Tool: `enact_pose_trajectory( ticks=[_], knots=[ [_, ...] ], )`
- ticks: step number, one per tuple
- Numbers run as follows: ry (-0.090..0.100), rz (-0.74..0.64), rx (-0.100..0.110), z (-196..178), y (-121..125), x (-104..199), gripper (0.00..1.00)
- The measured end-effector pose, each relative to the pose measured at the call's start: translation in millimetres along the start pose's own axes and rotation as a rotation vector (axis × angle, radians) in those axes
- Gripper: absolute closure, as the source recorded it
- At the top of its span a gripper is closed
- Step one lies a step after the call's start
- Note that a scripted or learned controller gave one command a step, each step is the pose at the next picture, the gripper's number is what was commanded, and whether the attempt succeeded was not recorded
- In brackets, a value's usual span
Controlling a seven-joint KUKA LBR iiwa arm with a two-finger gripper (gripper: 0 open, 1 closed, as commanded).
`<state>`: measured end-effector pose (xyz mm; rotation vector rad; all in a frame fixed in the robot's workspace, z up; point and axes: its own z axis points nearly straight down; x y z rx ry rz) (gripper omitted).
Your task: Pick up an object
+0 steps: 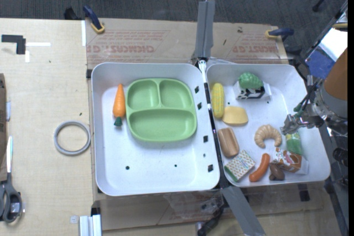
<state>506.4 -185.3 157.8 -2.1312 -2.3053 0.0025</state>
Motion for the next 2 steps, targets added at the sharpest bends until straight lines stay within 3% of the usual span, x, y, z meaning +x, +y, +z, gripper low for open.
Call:
enact_pose_trajectory(
  ticks=[1,2],
  knots=[
    [0.000,0.000,0.000,-0.2,0.1,0.0,0.00],
    [0.000,0.119,0.000,67.0,42.5,5.9,0.00]
  ],
)
